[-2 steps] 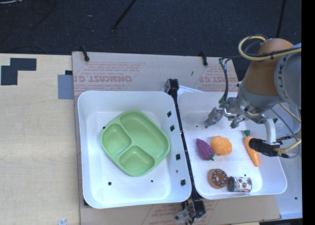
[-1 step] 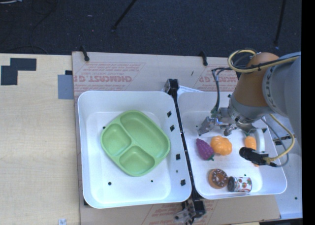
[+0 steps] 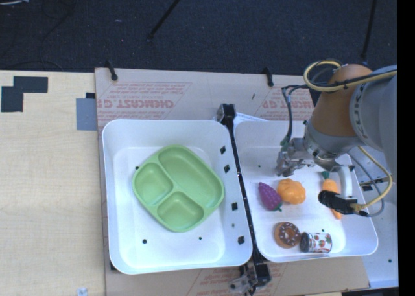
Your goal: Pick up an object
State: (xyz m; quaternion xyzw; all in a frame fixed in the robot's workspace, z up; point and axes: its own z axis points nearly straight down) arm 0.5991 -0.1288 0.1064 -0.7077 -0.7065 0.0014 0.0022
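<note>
Two white bins sit side by side on the desk, and we've got the action in the right bin (image 3: 363, 244). The left bin (image 3: 123, 236) just has a green divided plate (image 3: 178, 188) lying flat in the middle. Over in the right one we see a purple eggplant-looking toy (image 3: 268, 195) touching an orange round thing (image 3: 292, 191), then nearer the front edge a chocolate donut (image 3: 286, 234) right beside a small can on its side (image 3: 316, 241). There's also an orange carrot-ish piece (image 3: 332, 192) by the right wall, partly behind a black bit of the arm's hardware. The gripper (image 3: 287, 166) is down inside the right bin, just above the orange thing and the eggplant, near them but not touching as far as we can see. Honestly we can't tell how it's set, too dark and small.
</note>
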